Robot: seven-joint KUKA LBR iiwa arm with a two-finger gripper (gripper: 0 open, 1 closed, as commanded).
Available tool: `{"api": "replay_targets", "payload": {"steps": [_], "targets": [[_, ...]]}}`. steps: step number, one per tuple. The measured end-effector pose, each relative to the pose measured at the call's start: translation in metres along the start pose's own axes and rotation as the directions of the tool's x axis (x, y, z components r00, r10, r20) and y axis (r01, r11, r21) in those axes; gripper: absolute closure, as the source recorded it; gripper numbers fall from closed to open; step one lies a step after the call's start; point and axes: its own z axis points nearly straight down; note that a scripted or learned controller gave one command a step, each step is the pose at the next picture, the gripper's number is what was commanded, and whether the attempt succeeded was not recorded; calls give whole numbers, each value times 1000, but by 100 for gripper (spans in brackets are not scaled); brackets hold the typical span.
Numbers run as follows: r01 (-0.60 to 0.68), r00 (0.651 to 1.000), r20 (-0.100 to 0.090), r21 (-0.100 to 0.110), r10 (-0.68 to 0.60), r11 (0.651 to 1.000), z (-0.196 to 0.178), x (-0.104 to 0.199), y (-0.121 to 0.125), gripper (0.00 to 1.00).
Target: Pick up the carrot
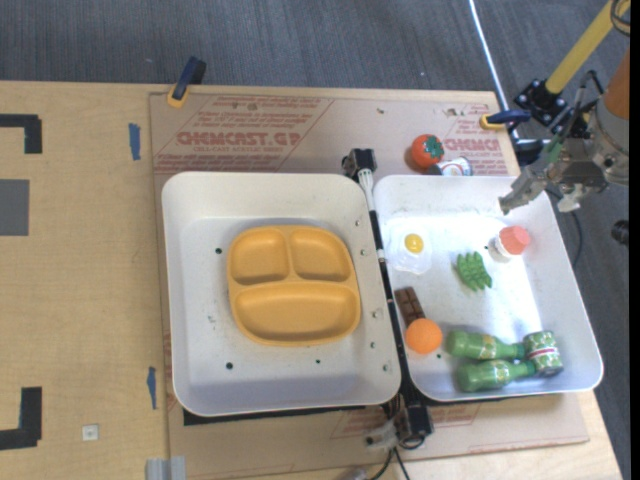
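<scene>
The left bin (190, 268) holds a yellow divided plate (293, 283). The right bin (575, 298) holds an orange ball (424, 337), two green bottles (495, 359), a fried egg (409, 248).

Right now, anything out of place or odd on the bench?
One thing: a tomato-like red toy sits on the board beyond the right bin, outside both bins. The rest lies inside that bin, with the yellow divided plate in the left bin.
</scene>
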Motion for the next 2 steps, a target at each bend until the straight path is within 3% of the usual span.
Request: {"api": "replay_targets", "payload": {"steps": [1, 2], "targets": [[-285, 959, -1, 5, 285, 959, 117, 46, -34, 0], [-258, 966, -1, 3, 258, 966, 164, 75, -123, 0]]}}
